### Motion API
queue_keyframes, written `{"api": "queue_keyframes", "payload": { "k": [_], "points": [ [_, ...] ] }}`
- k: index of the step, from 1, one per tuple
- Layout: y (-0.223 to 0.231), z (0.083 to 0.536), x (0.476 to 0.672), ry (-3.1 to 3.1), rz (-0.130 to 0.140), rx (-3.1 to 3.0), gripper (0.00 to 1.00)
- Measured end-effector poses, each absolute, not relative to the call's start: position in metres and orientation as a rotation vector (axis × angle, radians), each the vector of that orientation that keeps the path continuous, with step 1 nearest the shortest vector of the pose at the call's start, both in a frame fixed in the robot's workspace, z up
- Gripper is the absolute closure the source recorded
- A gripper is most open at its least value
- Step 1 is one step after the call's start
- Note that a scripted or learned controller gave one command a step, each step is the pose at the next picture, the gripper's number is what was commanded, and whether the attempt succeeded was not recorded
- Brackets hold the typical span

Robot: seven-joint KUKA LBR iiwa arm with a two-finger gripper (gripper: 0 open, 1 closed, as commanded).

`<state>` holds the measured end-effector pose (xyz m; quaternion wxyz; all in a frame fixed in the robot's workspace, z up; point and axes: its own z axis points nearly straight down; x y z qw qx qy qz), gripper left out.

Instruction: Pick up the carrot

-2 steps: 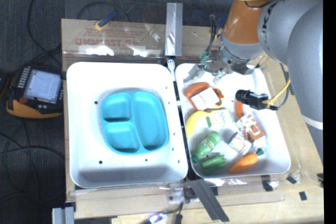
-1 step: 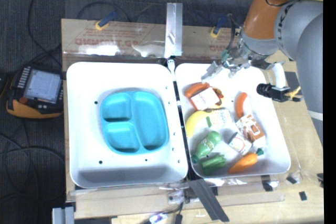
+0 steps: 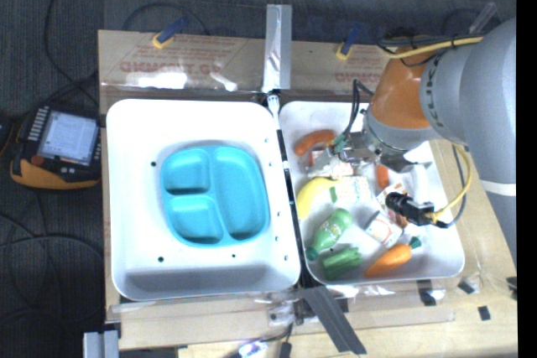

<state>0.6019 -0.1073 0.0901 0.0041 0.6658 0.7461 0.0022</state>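
carrot not yet in hand; the approach calls for a clean line to the bin's near corner.

the small orange tapered carrot with a green tip [image 3: 391, 256] lies flat near the front right corner of the right shallow white bin [image 3: 449, 264], well below and slightly right of the gripper [image 3: 362, 148], which sits over the bin's upper middle; i cannot tell how the gripper is set. just left of the carrot lie a dark green vegetable [image 3: 340, 261] and a lighter green bottle-shaped item [image 3: 329, 230], with a white packet [image 3: 383, 227] just above it. judgement: descend across the carrot's narrow width, away from the green items, keeping clear of the bin wall, and confirm the grasp before lifting.
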Motion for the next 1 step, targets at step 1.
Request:
{"api": "queue_keyframes", "payload": {
  "k": [1],
  "points": [
    [-0.1344,0.1657,0.6461,2.162,-0.004,2.277,0.0]
  ]
}}
